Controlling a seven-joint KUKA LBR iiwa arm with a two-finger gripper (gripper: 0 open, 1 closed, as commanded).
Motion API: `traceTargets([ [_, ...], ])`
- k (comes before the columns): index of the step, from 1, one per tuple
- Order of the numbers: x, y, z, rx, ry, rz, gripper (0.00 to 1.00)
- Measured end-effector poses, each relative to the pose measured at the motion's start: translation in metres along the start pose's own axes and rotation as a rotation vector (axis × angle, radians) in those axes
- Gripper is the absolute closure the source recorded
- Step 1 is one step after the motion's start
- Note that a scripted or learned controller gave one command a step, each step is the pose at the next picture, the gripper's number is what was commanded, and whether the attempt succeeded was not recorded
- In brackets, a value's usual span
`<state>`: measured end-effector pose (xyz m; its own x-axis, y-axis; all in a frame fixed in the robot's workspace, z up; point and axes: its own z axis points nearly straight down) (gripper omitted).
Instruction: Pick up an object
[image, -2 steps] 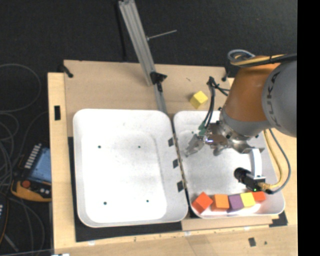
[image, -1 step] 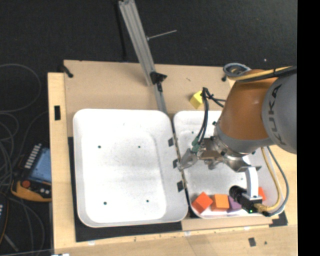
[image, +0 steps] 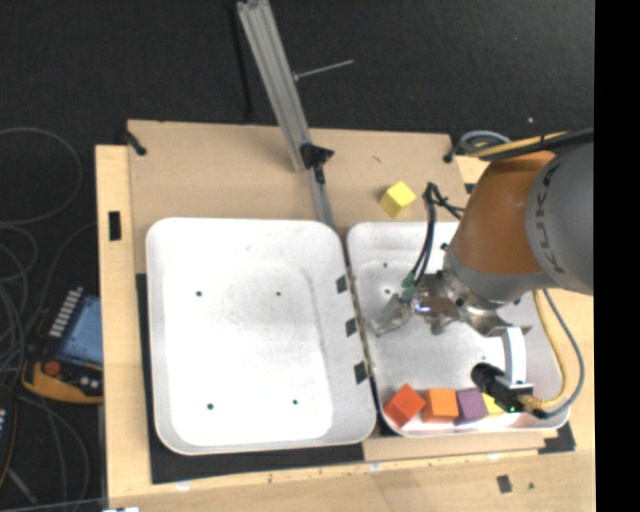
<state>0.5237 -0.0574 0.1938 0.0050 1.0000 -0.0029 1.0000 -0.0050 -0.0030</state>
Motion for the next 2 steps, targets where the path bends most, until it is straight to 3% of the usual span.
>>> traceTargets([
  [1, -0.005, 0.051, -0.003, -0.007, 0.002, -0.009, 0.0],
  [2, -0.016, 0.026, -0.103, -0.013, 0.001, -0.01, 0.0],
])
